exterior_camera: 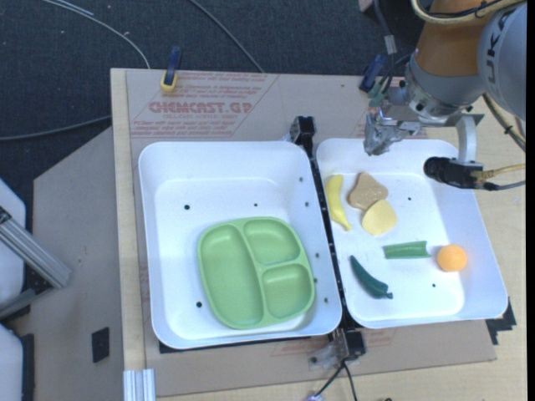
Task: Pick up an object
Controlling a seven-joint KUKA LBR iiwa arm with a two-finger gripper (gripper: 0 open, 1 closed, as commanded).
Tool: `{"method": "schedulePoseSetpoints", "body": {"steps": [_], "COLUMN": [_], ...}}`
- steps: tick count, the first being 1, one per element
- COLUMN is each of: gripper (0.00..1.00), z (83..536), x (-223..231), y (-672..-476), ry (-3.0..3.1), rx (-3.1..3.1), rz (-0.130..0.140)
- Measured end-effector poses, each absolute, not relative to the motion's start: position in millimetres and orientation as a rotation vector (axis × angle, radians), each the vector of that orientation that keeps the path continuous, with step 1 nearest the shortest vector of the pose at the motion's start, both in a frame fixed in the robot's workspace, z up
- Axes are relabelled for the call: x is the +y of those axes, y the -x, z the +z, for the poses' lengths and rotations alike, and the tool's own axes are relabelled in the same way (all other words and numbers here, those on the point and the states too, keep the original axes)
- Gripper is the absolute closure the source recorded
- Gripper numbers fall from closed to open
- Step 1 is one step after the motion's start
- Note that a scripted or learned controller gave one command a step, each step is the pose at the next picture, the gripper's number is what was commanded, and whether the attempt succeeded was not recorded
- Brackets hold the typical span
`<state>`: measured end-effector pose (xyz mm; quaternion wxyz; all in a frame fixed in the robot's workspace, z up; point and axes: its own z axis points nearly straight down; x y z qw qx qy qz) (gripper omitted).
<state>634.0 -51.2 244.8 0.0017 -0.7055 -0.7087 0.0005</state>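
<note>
My gripper (pixel 380 143) hangs over the far left part of the right bin (pixel 476 224), its fingers close together with nothing between them. Below and in front of it lie a yellow banana (pixel 337 200), a tan slice of bread (pixel 367 190) and a pale yellow round piece (pixel 379 217). Further forward lie a green bean-like piece (pixel 405 251), a dark green pepper (pixel 369 277) and an orange (pixel 451 258).
The left bin (pixel 167 182) holds a green divided plate (pixel 255 270). A black clamp (pixel 303 129) sits at the bins' far joint. The arm's black side fitting (pixel 451 171) overhangs the right bin's far right. Cables lie on the dark floor behind.
</note>
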Motion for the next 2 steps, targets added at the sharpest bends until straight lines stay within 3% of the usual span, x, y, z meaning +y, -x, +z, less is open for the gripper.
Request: {"method": "schedulePoseSetpoints", "body": {"steps": [2], "gripper": [1.00], "z": [241.2], "x": [49.6], "y": [-594.8], "ry": [2.213], "rx": [-2.224], "rz": [0.003]}}
